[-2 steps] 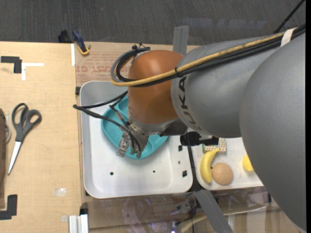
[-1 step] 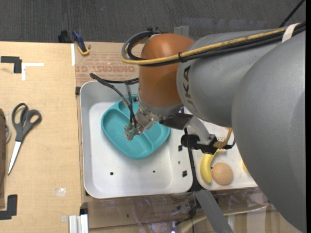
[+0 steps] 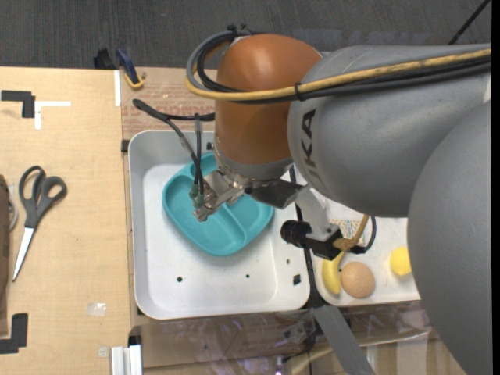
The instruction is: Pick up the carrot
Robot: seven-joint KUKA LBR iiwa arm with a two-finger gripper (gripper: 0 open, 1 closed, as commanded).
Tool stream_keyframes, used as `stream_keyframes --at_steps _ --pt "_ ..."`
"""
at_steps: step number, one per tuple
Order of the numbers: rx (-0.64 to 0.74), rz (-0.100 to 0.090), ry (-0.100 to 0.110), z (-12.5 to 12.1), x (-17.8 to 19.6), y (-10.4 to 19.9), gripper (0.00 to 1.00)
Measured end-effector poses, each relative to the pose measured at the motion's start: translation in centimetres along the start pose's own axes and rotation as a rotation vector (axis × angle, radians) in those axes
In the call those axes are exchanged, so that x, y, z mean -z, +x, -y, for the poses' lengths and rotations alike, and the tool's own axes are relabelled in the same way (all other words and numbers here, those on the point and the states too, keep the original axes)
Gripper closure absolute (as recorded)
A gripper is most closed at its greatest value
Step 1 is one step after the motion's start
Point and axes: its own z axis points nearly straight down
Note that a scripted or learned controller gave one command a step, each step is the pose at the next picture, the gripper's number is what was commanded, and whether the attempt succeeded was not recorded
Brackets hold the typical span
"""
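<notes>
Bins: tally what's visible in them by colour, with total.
Teal: 1, the divided plate in the left bin
Yellow: 2, the banana and a small yellow fruit in the right bin
Tan: 1, the egg-shaped item
Total: 4

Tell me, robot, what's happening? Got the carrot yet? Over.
Gripper low over the blue dish in the left bin. Grip unclear. Carrot not spotted. Arm blocks much of the right bin.

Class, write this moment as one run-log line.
arm: over left bin | gripper: above teal dish | carrot: unseen | right bin: banana, egg
</notes>
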Motion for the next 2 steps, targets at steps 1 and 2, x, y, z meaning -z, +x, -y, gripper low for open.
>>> stream_keyframes --at_steps 1,2 --pt "-0.505 0.000 0.004 4.2 -0.6 -1.8 1.00" --pt "-0.232 -0.002 0.004 2.8 -11.2 0.4 1.00"
